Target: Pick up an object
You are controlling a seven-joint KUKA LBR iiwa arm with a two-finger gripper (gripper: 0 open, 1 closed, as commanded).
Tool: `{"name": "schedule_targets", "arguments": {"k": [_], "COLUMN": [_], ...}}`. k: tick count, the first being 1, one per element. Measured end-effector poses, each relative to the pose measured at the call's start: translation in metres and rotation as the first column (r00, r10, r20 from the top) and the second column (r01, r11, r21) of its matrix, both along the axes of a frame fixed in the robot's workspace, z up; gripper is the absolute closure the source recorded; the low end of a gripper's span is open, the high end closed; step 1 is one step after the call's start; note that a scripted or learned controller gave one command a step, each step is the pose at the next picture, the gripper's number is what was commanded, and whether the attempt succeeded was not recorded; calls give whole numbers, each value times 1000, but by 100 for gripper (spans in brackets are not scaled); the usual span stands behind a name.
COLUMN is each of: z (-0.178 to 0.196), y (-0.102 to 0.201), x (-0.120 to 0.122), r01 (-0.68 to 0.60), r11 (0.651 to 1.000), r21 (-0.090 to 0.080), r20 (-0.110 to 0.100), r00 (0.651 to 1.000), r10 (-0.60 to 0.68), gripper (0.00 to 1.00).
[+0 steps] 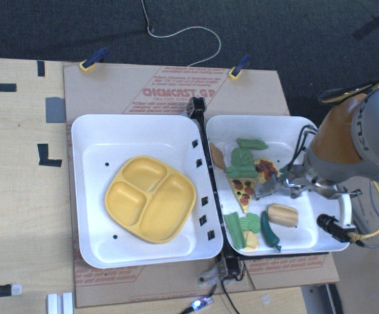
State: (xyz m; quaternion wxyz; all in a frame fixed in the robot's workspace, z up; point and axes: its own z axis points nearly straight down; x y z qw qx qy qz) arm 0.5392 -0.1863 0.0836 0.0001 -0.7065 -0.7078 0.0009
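The yellow divided plate (151, 198) lies well left of the pincer (266, 190), in the other bin. The pincer sits low beside the pizza slice (244, 189); its opening cannot be judged. The bread roll (283, 215) lies just below-right.

The arm (346, 142) reaches in from the right — orange band above the wrist, gripper (268, 190) lowered, pointing left.
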Motion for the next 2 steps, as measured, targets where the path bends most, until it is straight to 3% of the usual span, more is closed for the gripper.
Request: {"name": "schedule_targets", "arguments": {"k": [1, 2], "z": [12, 57], "y": [0, 7], "x": [0, 3], "r01": [0, 0], "r11": [1000, 1000], "r21": [-1, 1], "r20": [1, 4], "r00": [1000, 1000], "r10": [0, 0], "gripper": [100, 100]}}
